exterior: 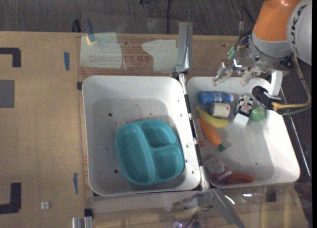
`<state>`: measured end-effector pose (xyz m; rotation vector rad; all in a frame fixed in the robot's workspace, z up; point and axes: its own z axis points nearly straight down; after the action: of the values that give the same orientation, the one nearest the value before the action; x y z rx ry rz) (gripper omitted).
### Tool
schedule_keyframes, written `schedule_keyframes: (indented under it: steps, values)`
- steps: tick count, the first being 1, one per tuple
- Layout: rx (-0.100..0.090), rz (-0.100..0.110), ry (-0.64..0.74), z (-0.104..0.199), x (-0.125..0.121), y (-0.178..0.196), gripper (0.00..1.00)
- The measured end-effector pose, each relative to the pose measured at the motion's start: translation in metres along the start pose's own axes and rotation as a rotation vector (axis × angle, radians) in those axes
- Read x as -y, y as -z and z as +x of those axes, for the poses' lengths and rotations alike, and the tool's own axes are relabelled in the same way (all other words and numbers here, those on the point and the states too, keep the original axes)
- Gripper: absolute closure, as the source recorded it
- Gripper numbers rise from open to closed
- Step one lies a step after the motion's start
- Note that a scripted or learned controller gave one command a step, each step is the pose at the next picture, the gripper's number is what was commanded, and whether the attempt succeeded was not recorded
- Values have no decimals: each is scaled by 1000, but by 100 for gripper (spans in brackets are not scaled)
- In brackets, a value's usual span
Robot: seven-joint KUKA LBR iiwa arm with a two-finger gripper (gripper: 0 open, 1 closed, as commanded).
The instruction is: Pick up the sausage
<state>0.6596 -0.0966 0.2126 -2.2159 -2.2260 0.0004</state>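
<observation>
The sausage (238, 178) is a reddish-brown link lying flat near the front edge of the right bin (277, 147), beside a crumpled clear wrapper (217, 166). My gripper (234, 73) hangs over the back edge of that bin, far from the sausage and above the blue bottle (215, 96). Its two metal fingers (221, 74) stand spread apart with nothing between them. The orange band of the arm (277, 9) rises behind at the upper right.
At the back of the right bin lie a yellow banana (212, 117), an orange carrot (211, 133), a small can (220, 109), a black-and-white box (243, 108) and a green block (257, 114). A teal divided plate (148, 151) sits in the left bin (99, 123).
</observation>
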Motion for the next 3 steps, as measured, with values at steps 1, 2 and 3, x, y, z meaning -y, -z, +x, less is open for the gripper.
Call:
schedule_keyframes:
  steps: [1,2,3]
  values:
    - [1,-1,46,-81,111,-42,0]
    - [0,0,140,-98,96,-111,0]
    - [0,-1,139,-99,96,-110,0]
